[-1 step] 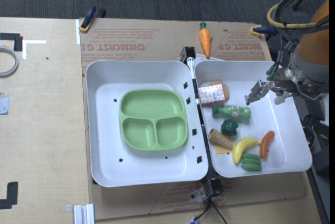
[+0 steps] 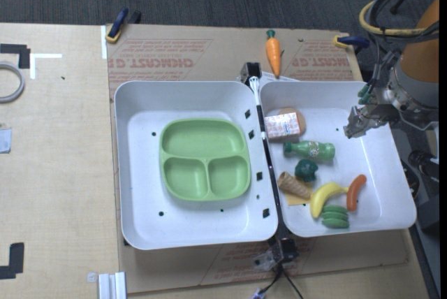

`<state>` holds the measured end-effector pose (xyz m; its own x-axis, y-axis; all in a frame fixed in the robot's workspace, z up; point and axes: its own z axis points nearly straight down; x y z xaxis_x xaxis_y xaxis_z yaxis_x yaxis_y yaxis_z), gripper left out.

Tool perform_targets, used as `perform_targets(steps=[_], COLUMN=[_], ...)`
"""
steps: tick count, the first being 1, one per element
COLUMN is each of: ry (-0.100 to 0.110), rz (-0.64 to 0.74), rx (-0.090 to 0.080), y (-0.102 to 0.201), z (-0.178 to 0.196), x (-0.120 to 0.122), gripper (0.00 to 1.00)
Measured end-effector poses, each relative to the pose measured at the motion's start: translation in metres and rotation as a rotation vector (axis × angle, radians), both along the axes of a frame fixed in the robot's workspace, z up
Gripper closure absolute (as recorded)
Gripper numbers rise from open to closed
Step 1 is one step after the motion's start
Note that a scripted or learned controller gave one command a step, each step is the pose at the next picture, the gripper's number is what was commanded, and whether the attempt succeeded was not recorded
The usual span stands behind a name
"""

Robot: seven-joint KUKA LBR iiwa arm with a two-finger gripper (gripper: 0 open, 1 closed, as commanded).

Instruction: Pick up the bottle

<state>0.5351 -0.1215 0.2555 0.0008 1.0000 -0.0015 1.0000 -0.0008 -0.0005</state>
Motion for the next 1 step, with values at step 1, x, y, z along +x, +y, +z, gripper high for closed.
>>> perform_targets(steps=[1], ry=[0.002], rz=[-0.192], rx=[0.001], y=[0.0727], z=[-0.0635], x=[-0.036], gripper=[1.0])
